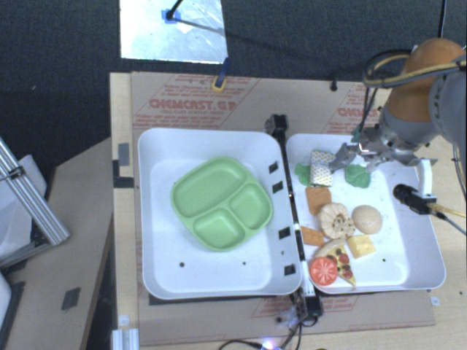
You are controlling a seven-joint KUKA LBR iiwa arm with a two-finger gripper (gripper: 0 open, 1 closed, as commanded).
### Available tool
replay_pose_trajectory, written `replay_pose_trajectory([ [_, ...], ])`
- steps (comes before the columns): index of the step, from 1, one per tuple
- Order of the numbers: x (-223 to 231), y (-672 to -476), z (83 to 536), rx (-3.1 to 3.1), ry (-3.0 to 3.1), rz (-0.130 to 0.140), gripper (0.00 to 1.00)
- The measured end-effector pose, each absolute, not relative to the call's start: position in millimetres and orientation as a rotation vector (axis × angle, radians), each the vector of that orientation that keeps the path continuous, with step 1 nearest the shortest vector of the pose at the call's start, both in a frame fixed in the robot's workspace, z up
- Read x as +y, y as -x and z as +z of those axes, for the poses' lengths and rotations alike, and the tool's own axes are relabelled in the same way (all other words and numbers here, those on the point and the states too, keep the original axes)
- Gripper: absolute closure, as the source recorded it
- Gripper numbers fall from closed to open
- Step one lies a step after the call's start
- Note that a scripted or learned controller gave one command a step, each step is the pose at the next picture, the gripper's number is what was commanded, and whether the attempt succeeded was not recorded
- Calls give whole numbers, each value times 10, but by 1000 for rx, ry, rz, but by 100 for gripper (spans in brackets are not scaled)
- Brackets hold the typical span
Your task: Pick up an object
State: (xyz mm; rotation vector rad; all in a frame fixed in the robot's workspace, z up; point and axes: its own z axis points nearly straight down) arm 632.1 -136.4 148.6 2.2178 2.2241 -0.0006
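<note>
Here the end effector (355,154) hovers over the right bin (423,261), its opening unclear

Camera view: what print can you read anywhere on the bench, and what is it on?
"CHEMCAST G P": red print on the brown board behind the left bin.
The same red print repeats on the board behind the right bin, upside down and partly hidden by the arm; too blurred to quote.
No readable text on the green tray or the toy food.
</note>
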Motion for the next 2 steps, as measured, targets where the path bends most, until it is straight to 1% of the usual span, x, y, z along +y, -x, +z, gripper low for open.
replay_pose_trajectory([
  [1,-1330,-6230,978,2222,-2220,0,0],
  [2,-1332,-6258,882,2219,-2215,6,0],
])
